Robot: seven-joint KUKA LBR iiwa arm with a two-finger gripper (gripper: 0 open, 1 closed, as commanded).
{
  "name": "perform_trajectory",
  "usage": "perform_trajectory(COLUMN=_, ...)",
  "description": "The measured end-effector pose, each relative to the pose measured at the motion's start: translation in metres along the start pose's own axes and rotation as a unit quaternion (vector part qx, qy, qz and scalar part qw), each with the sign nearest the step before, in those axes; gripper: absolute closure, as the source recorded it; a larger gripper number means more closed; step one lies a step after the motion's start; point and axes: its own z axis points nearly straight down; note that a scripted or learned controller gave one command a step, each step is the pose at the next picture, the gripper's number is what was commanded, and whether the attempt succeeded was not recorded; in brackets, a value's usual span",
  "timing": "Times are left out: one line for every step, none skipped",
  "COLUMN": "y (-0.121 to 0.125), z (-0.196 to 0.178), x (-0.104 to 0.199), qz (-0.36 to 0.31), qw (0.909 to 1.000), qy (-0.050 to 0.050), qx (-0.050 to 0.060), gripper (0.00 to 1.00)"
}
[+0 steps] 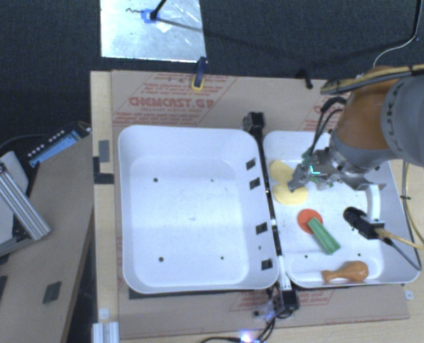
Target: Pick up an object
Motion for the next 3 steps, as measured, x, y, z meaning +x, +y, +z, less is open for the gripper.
perform_trajectory(y=0.001, z=-0.011, x=0.000, qz=0.000, qw=1.0000, qy=0.000, qx=-0.001, gripper=1.00)
perform_trajectory(y=0.001, z=-0.011, x=0.000, qz=0.000, qw=1.0000, qy=0.000, qx=-0.001, gripper=0.00)
perform_trajectory(y=0.055, z=0.043, x=-0.030, qz=-0.001, qw=1.0000, qy=-0.001, qx=-0.002, gripper=0.00)
